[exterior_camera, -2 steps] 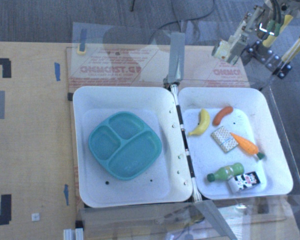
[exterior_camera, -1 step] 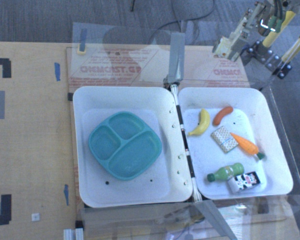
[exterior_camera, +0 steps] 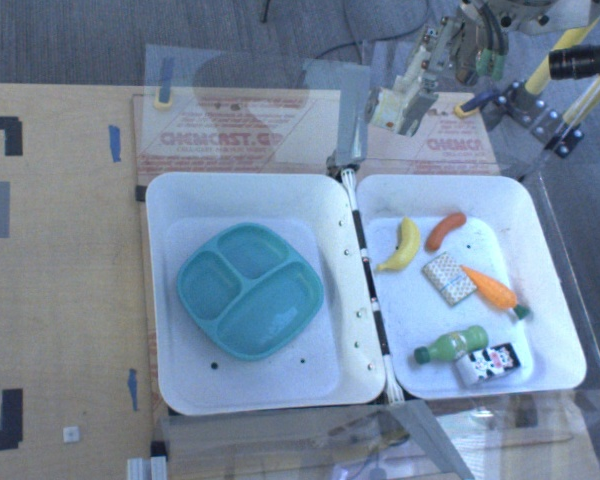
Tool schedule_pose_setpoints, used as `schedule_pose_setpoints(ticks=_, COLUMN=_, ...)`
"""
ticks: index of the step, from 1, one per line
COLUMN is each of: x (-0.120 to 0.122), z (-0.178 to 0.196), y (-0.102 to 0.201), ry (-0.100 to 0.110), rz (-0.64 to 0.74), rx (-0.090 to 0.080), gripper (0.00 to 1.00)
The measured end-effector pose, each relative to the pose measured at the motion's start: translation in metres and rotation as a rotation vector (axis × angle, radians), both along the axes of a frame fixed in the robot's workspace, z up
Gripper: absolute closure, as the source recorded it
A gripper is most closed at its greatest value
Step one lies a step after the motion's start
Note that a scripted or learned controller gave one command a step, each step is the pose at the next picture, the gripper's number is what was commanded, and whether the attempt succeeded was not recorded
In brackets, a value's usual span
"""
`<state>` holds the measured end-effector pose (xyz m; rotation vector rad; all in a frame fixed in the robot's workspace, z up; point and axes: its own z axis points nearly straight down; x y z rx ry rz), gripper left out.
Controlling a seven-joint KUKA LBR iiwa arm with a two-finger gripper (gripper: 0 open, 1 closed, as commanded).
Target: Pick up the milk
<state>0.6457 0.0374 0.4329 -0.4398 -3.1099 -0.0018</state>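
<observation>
Jaws (exterior_camera: 412, 96) hang above the far edge of the right bin (exterior_camera: 552, 230), well apart from everything in it; whether they are spread or pressed together cannot be told at this angle, and nothing is seen between them.

Milk (exterior_camera: 490, 363), a small carton with black-and-white markings, lies on its side in the near right corner of the right bin. A green bottle (exterior_camera: 450, 345) lies just beside it on the left, apparently touching. Farther off in the same bin are a carrot (exterior_camera: 492, 288), a patterned block (exterior_camera: 448, 277), a banana (exterior_camera: 404, 245) and a sausage (exterior_camera: 445, 230). The left bin (exterior_camera: 170, 218) holds a teal divided plate (exterior_camera: 250, 290). Both bins sit on the counter (exterior_camera: 50, 298).

Judgement: approach has not begun. The arm should travel toward the near right corner, centre over the carton and descend with the jaws spread across its narrower span. Alignment should keep one finger out of the bottle and the other off the bin wall. Risk: a crowded corner may deflect the carton or catch the bottle instead.
</observation>
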Motion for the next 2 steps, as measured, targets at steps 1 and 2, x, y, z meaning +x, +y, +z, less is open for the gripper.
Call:
schedule_pose_setpoints(ticks=1, x=-0.082, z=-0.11, y=-0.007, ry=0.0, rz=0.116, rx=0.0, gripper=1.0)
schedule_pose_setpoints(ticks=2, x=-0.066, z=-0.2, y=-0.039, ry=0.0, rz=-0.015, rx=0.0, gripper=1.0)
